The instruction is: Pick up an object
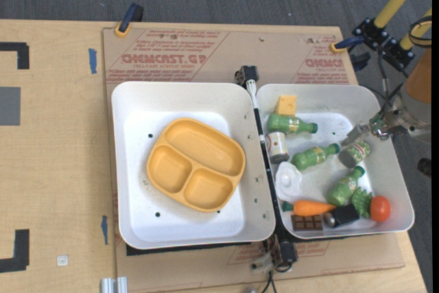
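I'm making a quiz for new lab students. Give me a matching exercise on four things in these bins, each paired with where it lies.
Things:
1. yellow divided plate
2. cheese wedge
3. tomato
4. carrot

Places:
A. right bin, near right corner
B. left bin, at its middle
C. right bin, far end by the divider
D. right bin, near edge, just above the chocolate bar

Pairs: 1-B, 2-C, 3-A, 4-D
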